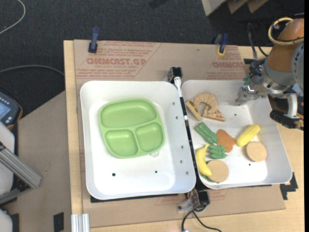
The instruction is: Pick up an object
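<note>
The pincer [245, 94] hangs over the far right corner of the right bin [280, 144], its metal tip low above the white floor; whether its two tips are apart or together cannot be told at this angle, and nothing shows between them. The arm [285, 52] comes in from the right, so it crowds that corner and leaves the food toys open to view. Nearest the tip lies a tan wedge toy [206, 105] (a bread or pizza shape, hard to say which), a little to its left. Nearer the camera are a green vegetable [208, 135], an orange piece [225, 138] touching it, a corn cob [247, 134], a round cookie [256, 152], a banana [203, 161] and a second cookie [217, 170] just beside the banana. These are the things to pick from — all loose, lying flat, some bunched together, which I judge would make a clean grip harder in the cluster than on the corn or the lone cookie. The left bin [91, 144] holds a green tray [131, 127] with three compartments, well apart from the arm. Both bins sit side by side on a brown board [120, 59] clamped to the desk, likely to keep them from sliding. The pick seems not yet made.
</note>
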### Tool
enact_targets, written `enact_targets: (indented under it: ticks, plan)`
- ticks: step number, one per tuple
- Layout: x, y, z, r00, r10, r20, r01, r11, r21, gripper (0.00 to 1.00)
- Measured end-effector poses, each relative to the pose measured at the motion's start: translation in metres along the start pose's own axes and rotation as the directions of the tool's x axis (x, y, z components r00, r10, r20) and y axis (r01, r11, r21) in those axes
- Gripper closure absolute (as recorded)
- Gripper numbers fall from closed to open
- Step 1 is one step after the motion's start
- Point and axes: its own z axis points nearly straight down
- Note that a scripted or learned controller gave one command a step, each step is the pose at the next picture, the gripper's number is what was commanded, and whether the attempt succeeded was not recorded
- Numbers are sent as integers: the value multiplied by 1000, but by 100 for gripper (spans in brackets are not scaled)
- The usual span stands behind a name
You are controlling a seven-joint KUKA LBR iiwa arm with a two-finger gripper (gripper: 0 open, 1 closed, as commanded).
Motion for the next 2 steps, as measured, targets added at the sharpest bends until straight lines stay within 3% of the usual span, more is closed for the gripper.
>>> enact_targets:
  ticks: [2]
  plan:
    - [0, -18, 0, 1000, 1, -1, -1, 1000, 2, 100]
